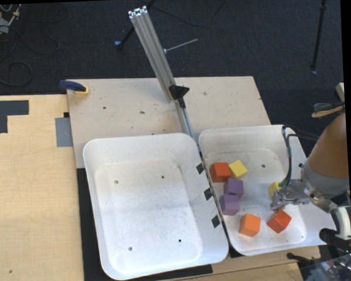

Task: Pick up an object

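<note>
Nearest the camera, toward the near edge of the right bin, lie an orange cube and a red cube, a little apart. Just above the red cube hangs the tool, low over the bin's right side; whether it is open or closed I cannot tell. A small yellow piece shows right beside it. Farther back, near the bin's left wall, two purple cubes sit touching, then a second red cube and a yellow cube side by side. Beside it on the desk lies the left bin.
</note>
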Available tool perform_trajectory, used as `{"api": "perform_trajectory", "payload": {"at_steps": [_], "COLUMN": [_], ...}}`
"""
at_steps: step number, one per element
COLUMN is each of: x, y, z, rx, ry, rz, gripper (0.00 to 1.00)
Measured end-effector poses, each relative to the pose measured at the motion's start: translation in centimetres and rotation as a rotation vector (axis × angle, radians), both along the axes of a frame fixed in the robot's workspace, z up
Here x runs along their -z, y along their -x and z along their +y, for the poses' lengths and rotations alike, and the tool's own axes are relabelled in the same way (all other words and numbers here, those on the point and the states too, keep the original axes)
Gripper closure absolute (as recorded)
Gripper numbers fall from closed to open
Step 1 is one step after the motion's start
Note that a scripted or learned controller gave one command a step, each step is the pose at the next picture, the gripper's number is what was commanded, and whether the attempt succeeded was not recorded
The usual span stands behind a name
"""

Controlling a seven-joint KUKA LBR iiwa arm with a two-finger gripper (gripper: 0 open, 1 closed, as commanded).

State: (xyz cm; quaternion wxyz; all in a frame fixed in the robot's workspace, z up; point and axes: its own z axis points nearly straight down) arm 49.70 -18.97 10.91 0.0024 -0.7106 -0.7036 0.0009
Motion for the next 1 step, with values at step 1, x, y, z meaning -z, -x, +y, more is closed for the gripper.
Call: {"api": "perform_trajectory", "payload": {"at_steps": [1], "x": [-6.10], "y": [0.45], "z": [-0.08], "rx": [-0.007], "ry": [0.003], "rz": [-0.008], "gripper": [1.00]}}
